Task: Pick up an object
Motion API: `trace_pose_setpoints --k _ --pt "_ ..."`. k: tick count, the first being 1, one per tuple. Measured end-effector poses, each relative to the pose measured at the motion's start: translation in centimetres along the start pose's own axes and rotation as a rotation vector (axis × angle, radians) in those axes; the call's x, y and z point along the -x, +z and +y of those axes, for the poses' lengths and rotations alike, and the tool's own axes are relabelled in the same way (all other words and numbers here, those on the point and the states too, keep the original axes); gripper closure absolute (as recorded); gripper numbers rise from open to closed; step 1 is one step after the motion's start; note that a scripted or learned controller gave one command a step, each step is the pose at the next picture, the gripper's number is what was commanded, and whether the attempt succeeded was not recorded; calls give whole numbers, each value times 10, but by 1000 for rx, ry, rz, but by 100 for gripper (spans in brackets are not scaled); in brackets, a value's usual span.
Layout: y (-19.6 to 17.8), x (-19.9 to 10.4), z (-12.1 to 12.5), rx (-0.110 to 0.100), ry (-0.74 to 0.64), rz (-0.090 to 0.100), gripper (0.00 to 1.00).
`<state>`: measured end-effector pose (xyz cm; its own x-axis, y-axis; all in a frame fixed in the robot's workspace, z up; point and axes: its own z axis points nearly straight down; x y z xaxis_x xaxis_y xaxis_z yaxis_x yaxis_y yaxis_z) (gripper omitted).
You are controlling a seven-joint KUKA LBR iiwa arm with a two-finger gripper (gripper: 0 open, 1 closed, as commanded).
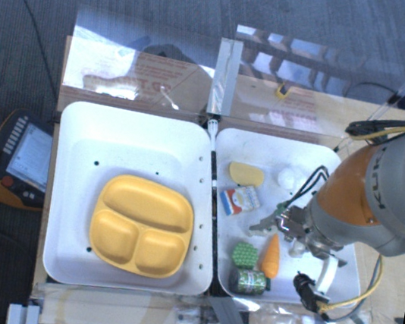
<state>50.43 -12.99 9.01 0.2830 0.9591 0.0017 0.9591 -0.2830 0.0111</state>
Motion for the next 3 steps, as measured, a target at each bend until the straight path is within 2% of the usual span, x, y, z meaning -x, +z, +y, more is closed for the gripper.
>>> trace_pose_setpoints --k 1,2,3 --pt "0 -14 3 3 -44 -6 0" --pt "-10 -17 4 1 -47 -1 100" --pt "-101 -8 30 -13 156 -8 100"
